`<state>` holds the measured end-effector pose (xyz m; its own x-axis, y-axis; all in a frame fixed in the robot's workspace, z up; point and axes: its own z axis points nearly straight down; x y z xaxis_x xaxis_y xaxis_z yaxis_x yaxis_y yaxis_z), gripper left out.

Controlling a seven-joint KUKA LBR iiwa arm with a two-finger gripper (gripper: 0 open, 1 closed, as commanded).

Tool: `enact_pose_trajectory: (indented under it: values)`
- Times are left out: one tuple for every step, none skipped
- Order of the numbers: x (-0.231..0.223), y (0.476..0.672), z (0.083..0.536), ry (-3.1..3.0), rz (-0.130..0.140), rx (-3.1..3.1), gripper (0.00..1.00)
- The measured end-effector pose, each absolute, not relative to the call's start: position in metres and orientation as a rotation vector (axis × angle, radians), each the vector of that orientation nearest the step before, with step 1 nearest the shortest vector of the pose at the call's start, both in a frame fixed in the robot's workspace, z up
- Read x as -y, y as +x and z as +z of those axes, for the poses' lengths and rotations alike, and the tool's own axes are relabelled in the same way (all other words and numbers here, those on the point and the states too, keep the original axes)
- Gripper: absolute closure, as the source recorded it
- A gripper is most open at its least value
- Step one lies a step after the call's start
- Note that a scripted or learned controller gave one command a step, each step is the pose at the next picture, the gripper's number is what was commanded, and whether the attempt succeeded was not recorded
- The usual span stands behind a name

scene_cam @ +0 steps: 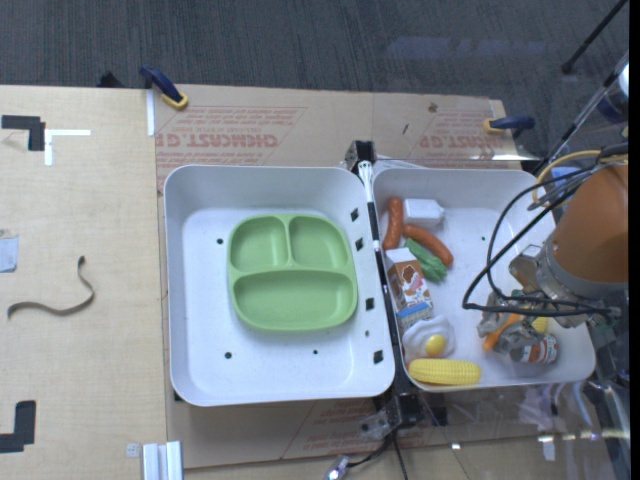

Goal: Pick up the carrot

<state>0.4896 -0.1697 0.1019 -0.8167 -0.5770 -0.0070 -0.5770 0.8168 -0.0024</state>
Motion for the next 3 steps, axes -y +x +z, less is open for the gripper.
enact_pose_trajectory:
  values:
    - [0.1699,0.4895,0.1019,-0.947,-0.001,-2.988,0.0]
    - [0.168,0.4917,0.1114,-0.952,-0.001,-2.982,1.0]
    - [0.1681,0.4917,0.1114,-0.951,-0.001,-2.982,0.0]
